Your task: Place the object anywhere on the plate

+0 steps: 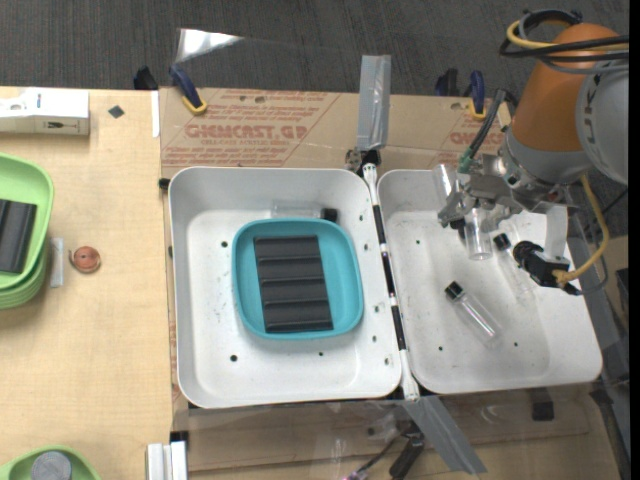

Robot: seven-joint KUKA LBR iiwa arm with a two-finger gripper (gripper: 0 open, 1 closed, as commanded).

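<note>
A teal square plate (345,268) rests in the left bin (200,298). A black ridged block (292,283) lies on the plate's middle. In the right bin (520,358) a small clear vial with a black cap (470,308) lies flat on the floor. My gripper (472,230) hangs over the upper part of the right bin, up and slightly right of the vial and apart from it. Its fingers stand open with nothing between them.
A second clear item with a dark end (303,211) lies in the left bin just behind the plate. The divider between the bins (383,258) runs between plate and gripper. A green tray (25,233) sits at the far left of the bench.
</note>
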